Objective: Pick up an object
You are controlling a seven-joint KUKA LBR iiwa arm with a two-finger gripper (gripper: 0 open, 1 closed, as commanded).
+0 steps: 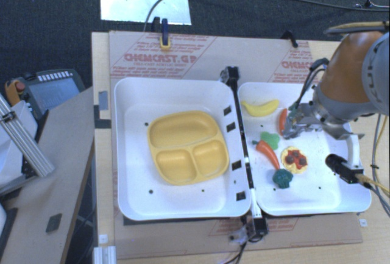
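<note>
Plainly, several small toy foods are spread over the right bin (350,199): a yellow banana (261,108) near the back, a red chili-shaped piece (283,121) just beside the gripper (292,127), a small green piece (269,139), an orange carrot (267,152), a round pizza-like disc (294,159) and a dark green broccoli (282,178) toward the front; a yellow divided plate (184,147) is seen alone in the left bin (131,135). The gripper is lowered close to the red piece, but whether it is spread or closed cannot be told, and nothing can be said to be held.

All of these pieces are judged to be light, hollow moulded plastic, stiff and somewhat slick, so little force should be needed, though slipping or skidding on the smooth bin floor is to be expected; breakage is unlikely. The red piece, being nearest, is best taken across its narrow middle; the banana and carrot would likewise be gripped across the short axis; the flat disc is judged hardest to lift.
</note>
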